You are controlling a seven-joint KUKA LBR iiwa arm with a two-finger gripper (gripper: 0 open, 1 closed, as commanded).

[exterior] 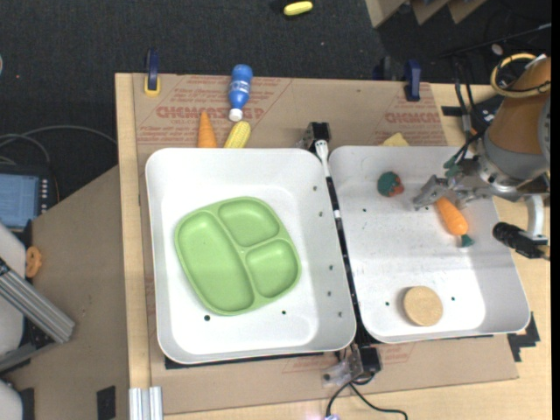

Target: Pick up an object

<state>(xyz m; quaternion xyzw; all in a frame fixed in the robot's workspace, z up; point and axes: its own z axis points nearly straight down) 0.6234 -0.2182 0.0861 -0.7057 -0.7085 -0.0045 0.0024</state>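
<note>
On my feed the arm (516,134) is a fat rounded cylinder, its upper section an orange-tan band that gives way to a pale grey collar near the wrist. I can make out a yellowish cable (506,63) looped over the top of the orange section, and darker leads trailing off behind it. Below the collar sits the gripper (451,186): thin grey metal pieces, angular and spindly. A black bracket-like part (518,236) juts from the wrist's lower side.
</note>
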